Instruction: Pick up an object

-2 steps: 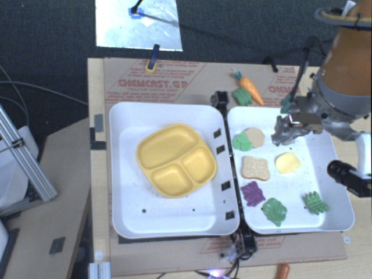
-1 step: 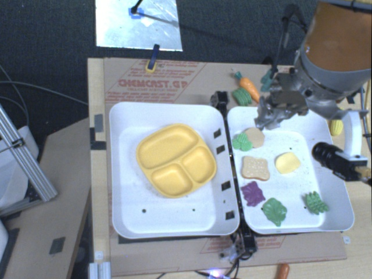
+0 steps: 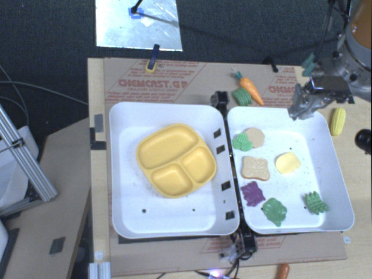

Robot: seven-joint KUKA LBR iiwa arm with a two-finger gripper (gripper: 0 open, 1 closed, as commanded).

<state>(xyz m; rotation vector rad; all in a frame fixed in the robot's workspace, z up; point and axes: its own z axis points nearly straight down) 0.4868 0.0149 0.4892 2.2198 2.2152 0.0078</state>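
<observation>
The right bin (image 3: 331, 156) holds several toy foods: a tan round piece with a green leaf (image 3: 249, 139), a slice of toast (image 3: 255, 168), a pale yellow block (image 3: 287, 163), a purple piece (image 3: 253, 193), a green lettuce piece (image 3: 274, 210) and a small green ridged piece (image 3: 314, 202). My gripper (image 3: 302, 110) hangs over the bin's far right corner, well above the objects, with nothing seen between its fingers.
A yellow divided plate (image 3: 176, 159) lies in the left bin (image 3: 125, 214). A toy carrot (image 3: 250, 88) and a green piece (image 3: 242, 97) rest on the cardboard behind the bins. A yellow corn cob (image 3: 337, 121) lies outside the right bin.
</observation>
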